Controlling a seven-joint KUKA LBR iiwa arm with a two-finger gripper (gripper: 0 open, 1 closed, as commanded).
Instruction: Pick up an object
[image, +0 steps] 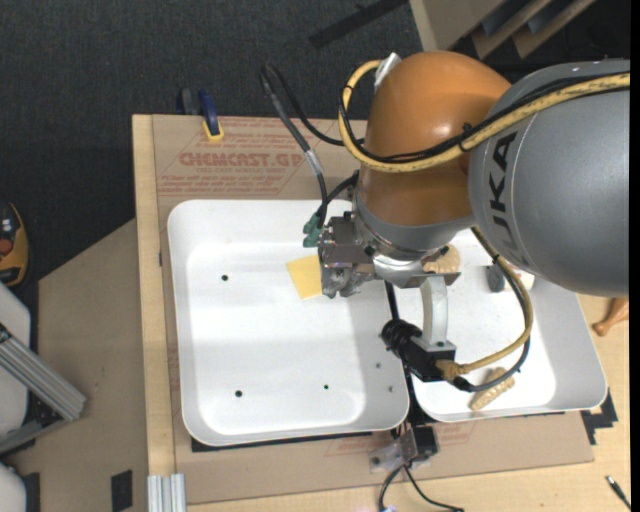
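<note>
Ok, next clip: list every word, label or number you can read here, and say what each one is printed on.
"CHEMCAST G.P." reads in red on the brown board under the bins.
The smaller red lines beneath it on the board are too blurred to read.
Large black letters on the grey arm are cut off at its edge, perhaps "UK"; not readable as a word.

Most of the shallow white left bin (260, 400) is lying open for passage, its floor bare toward the near corners. A flat yellow square piece (305, 277) is sitting at its far right (beside the arm's wrist), and the bulky grey and orange arm (470, 170) is overhanging the divide, crowding the shallow white right bin (560, 380).
</note>
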